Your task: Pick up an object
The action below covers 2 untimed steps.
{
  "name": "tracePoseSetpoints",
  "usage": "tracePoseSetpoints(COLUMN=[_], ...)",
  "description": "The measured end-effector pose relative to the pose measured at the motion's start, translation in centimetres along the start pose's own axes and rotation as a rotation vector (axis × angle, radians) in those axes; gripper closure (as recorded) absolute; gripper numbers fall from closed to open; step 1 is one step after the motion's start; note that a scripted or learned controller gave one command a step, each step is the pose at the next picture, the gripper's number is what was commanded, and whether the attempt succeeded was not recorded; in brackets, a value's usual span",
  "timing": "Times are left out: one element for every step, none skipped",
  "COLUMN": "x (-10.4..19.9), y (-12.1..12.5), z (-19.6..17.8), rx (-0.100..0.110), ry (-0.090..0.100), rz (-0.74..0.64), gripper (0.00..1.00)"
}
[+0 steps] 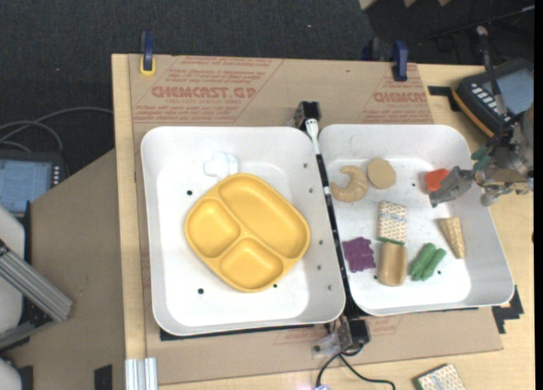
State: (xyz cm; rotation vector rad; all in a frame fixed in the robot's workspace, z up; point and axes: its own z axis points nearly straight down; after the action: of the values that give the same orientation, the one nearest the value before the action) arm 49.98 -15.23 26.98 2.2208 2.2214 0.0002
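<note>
The gripper (451,186) is seen at the right bin's (484,286) right edge, beside an orange toy (435,179); its finger state cannot be told.

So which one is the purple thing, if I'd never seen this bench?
Find the right-hand shallow white bin, the one full of small toy foods. Look at its lower left corner, next to the divider between the bins. The small knobbly purple grape-like cluster lies there, left of a tan cylinder; nothing else in the bin is purple.
</note>
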Motion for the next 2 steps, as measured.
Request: tracePoseSetpoints(x=[-3.1,6.1], y=[-0.7,1.0], z=[17.5,18.5], rx=[0.008,0.0], ry=[0.003,0.001], rz=[0.003,-0.005], gripper=[0.0,0.0])
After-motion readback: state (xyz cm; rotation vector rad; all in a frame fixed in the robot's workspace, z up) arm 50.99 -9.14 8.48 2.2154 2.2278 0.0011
